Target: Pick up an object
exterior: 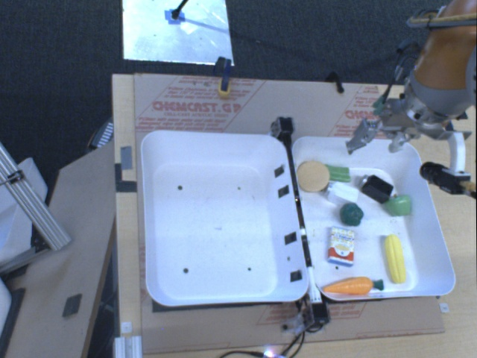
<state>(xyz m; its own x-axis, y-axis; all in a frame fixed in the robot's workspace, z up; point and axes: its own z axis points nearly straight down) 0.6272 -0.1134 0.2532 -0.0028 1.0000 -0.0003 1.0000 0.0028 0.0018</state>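
Seven things crowd the right bin (436, 263), carrot (350, 285) and corn (393, 258) nearest, so we read the hand (378, 139), spread and carrying nothing, as hovering over its far rim to choose one.

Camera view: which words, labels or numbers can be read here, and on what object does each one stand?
"CHEMCAST GP": red print on the brown sheet under the bins; it repeats in red at the upper right, too partial to read there.
Small carton in the right bin: red and white printing, too small to read.
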